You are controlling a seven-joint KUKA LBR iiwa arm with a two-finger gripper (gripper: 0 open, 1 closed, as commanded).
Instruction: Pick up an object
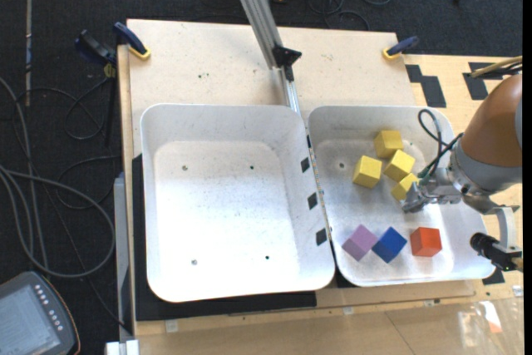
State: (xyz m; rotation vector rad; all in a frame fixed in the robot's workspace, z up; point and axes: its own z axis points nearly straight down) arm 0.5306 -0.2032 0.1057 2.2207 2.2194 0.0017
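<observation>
Yellow blocks [389,162] cluster just left of the gripper [418,197], the nearest one touching or nearly touching its tip; whether anything is grasped cannot be told. Below it sit the orange cube [426,241], blue cube [389,244] and purple cube [360,243]. The right bin [332,129] rim lies close behind the wrist.

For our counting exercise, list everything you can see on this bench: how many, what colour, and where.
Shallow white plastic bins: 2, white, side by side on the bench; left bin, right bin.
Yellow blocks: 4, yellow, upper part of the right bin.
Purple block: 1, purple, front of the right bin.
Blue block: 1, blue, beside the purple block.
Red block: 1, red-orange, right of the blue block.
Clamps: 2, blue and yellow, bench's rear corners.
Robot arm: 1, grey and orange, over the right bin's right side.
</observation>
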